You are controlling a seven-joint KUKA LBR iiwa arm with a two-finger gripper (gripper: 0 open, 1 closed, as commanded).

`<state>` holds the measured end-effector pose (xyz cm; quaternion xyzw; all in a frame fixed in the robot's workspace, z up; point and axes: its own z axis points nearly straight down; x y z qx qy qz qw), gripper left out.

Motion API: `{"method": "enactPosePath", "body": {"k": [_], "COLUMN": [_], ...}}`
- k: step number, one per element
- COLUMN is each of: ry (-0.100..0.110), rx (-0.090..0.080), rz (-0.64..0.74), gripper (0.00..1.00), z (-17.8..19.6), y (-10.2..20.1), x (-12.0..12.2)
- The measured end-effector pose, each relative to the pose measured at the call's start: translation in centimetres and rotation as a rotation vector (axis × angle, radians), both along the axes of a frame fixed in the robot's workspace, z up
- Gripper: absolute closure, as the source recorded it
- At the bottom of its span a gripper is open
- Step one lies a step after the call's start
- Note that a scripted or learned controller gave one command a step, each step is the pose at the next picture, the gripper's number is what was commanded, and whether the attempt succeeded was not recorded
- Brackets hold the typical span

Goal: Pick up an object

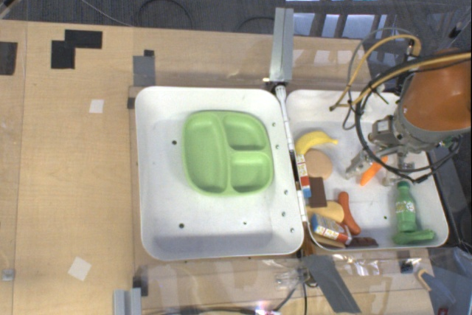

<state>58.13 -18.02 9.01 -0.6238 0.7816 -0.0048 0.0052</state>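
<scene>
Arm: the grey arm [435,103] with the orange band reaches in from the right, over the right bin.
Gripper: the gripper [372,167] hangs low over the middle of the right bin [324,105].
Gripper state: it is too small and dark here to tell if it is apart or together.
Orange piece: a small orange piece [371,172] shows right at the gripper's tip; I cannot tell if it is held.
Green bottle: the green bottle [404,207] lies just below the gripper and a bit to its right.
Banana: the yellow banana [315,140] lies to the gripper's left, a little higher up.
Tan round thing: a tan round thing [318,163] sits just under the banana, left of the gripper.
Brown block: a dark brown block [317,191] lies below and to the left of the gripper.
Red stick: a thin red stick [349,212] lies below the gripper, near the bin's bottom edge.
Left bin: the left bin [158,195] is well to the gripper's left.
Green plate: a green plate [227,152] with three parts sits in the left bin, far from the gripper.
</scene>
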Motion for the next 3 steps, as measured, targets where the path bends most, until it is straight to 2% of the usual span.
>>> {"method": "enactPosePath", "body": {"k": [1,2,3], "ry": [-0.013,0.002,-0.008], "rx": [0.005,0.001,-0.003], "rz": [-0.001,0.026,0.116], "gripper": [1.0,1.0,1.0], "z": [1.4,-0.1,13.2], "y": [0.3,-1.2,1.4], "x": [0.4,5.1,7.7]}}
